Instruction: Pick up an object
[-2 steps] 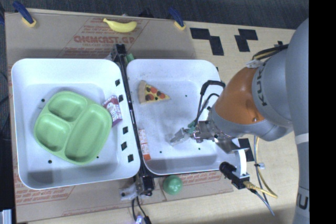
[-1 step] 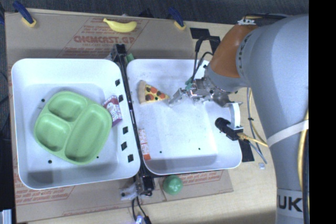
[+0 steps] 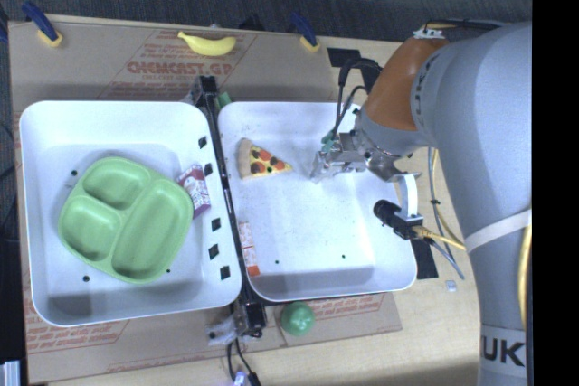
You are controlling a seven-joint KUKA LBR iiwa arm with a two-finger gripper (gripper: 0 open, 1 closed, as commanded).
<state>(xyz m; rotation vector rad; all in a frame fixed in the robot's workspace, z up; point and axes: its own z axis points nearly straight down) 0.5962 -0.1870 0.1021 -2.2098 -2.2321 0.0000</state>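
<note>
You are in the reaching step: the end effector (image 3: 327,160) hangs low in the right bin (image 3: 308,262), I cannot tell its state, and the pizza slice (image 3: 261,160) lies just beside it, so next slide over it and grab.

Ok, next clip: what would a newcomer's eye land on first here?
Probably the big green divided plate filling the left bin, then the bulky grey arm with its orange band coming in from the right. Its claw sits over the right bin, just beside a toy pizza slice.
</note>
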